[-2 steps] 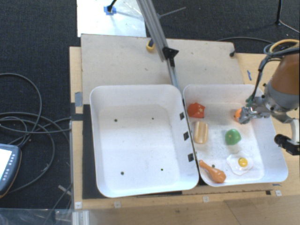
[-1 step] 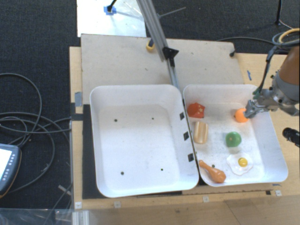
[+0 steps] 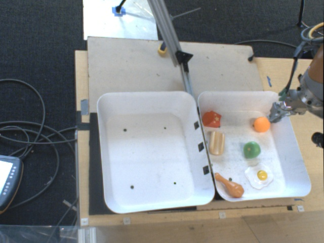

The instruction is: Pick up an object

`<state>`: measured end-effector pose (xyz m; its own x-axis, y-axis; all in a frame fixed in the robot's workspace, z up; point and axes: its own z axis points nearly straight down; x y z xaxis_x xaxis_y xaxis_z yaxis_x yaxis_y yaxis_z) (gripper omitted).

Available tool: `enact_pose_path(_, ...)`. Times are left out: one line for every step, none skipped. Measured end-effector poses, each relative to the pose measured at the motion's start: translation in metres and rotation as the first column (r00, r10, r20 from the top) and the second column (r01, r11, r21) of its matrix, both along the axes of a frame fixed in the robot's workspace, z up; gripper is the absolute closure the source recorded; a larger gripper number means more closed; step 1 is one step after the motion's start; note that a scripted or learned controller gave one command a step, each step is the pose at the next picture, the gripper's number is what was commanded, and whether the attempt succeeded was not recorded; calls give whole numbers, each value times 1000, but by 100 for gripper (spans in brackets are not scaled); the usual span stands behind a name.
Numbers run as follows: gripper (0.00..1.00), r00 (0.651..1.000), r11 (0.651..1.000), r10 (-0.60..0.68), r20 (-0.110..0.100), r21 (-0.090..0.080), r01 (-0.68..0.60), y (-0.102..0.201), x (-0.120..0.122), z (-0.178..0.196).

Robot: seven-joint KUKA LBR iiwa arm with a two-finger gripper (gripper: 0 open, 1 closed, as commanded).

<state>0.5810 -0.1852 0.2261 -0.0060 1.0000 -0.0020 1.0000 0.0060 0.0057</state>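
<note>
The right bin (image 3: 290, 151) holds several toy foods: a red piece (image 3: 211, 118) at its back left, a tan cylinder (image 3: 216, 142), an orange ball (image 3: 261, 124), a green ball (image 3: 251, 149), a fried egg (image 3: 259, 176) and an orange carrot-like piece (image 3: 229, 185) at the front. My gripper (image 3: 277, 112) hangs at the bin's back right, just right of and above the orange ball. Nothing shows between its fingers.
The left bin (image 3: 106, 135) stands beside the right one, separated by a shared rim with black clips. A slanted metal pole (image 3: 167, 27) crosses the bench at the back. Cables lie on the floor at left.
</note>
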Motion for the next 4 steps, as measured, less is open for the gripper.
enact_pose_path(100,1000,1000,4,-7,4,-4,56,-14,-8)
enact_pose_path(100,1000,1000,5,-7,5,-5,117,-22,-11)
enact_pose_path(100,1000,1000,4,-8,5,-4,169,-41,-14)
enact_pose_path(100,1000,1000,5,-3,4,-5,216,-42,-5)
